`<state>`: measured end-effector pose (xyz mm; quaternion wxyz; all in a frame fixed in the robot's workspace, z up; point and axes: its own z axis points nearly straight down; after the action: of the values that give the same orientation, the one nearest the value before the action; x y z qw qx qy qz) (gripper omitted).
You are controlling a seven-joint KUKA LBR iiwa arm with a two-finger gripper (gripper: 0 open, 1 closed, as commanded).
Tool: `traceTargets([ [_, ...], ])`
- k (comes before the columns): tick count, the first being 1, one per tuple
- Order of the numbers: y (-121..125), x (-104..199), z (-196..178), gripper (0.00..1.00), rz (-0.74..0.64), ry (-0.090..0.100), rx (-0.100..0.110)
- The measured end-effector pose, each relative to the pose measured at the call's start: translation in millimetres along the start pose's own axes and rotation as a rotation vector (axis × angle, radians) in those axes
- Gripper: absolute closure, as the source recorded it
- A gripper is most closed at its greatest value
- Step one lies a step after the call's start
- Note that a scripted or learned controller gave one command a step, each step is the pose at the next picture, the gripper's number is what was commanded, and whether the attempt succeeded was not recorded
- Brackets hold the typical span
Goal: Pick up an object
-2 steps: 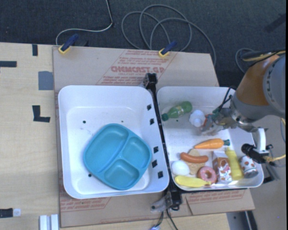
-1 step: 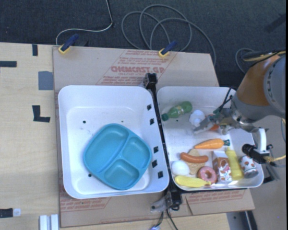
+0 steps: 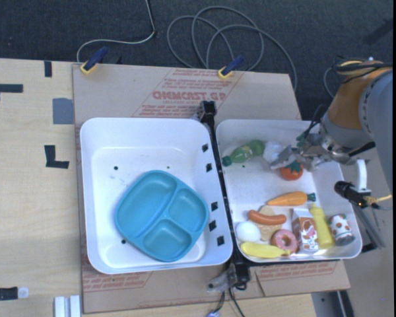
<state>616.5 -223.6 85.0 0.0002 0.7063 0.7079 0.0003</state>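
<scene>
Over the right bin (image 3: 354,177) our hand (image 3: 296,158) sits low, right at a tomato (image 3: 292,172); whether it is apart or clamped we cannot tell. We judge we are mid-grasp: next we must close firmly and lift straight up.

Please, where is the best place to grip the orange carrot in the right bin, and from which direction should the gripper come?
Grip the carrot at its thick middle, coming straight down from above. It lies flat, long axis across the bin, green stem toward the right wall, so the fingers should probably close across its narrow width. The sausage lies close below it, so clearance on that side looks tight.
</scene>
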Motion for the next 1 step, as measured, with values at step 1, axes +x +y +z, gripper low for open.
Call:
traceTargets([
  [1,-53.8,33.3,-2.4,0.0,0.002,-0.004,-0.005],
])
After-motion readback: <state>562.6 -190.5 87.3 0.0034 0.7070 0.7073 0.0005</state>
